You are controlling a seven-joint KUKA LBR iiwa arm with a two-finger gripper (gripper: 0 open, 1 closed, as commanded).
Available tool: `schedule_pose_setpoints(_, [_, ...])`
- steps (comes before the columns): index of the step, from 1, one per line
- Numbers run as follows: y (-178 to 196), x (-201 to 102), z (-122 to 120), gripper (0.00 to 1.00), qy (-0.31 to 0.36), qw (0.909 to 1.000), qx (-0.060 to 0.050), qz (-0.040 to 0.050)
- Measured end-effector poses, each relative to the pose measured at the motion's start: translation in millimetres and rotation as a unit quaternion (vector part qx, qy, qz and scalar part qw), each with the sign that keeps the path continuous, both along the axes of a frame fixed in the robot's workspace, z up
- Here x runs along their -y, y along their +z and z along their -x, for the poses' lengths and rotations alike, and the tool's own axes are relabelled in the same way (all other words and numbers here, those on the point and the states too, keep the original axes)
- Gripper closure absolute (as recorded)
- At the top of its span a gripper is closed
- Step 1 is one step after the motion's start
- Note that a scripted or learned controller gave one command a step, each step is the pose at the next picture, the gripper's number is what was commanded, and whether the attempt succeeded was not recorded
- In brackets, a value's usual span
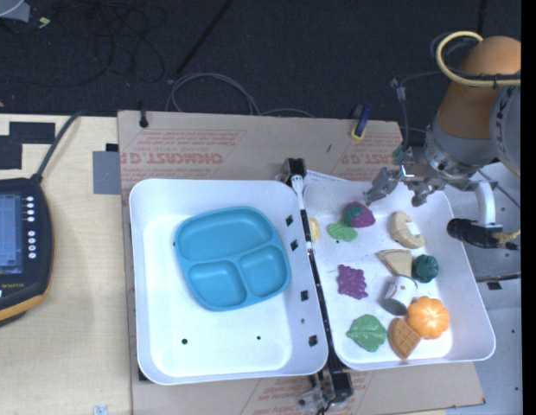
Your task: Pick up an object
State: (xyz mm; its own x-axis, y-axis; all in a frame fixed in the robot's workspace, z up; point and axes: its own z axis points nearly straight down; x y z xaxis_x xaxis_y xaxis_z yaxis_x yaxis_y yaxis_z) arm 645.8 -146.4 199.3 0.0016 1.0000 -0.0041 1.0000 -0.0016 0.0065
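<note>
The right bin (475, 318) holds several toy foods: a purple and green vegetable (359, 214), a small green leaf (341, 230), purple grapes (352, 281), a bread slice (405, 230), a tan wedge (395, 262), a dark green piece (424, 268), an orange (428, 316), a waffle piece (403, 339), a larger green leaf (366, 332) and a grey piece (393, 299). My gripper (399, 188) hangs over the bin's far edge, above and to the right of the purple vegetable. Its fingers are spread open with nothing between them.
A blue divided plate (233, 258) lies in the left bin (156, 318). A small yellow piece (313, 228) sits by the divider between the bins. A teach pendant (13, 240) rests on the bench at far left. Cables run behind the bins.
</note>
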Motion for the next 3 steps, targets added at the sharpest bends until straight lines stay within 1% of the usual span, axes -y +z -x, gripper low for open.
schedule_pose_setpoints(1, [-117.9, -26.4, 3.5, 0.0, 0.001, 1.0, -0.007, -0.0031])
schedule_pose_setpoints(2, [-106.8, -53.7, 1.1, 0.0, 0.0, 1.0, -0.002, 0.0046])
schedule_pose_setpoints(3, [-100.4, -56.4, 1.8, 1.0, -0.002, 1.0, -0.006, -0.0008])
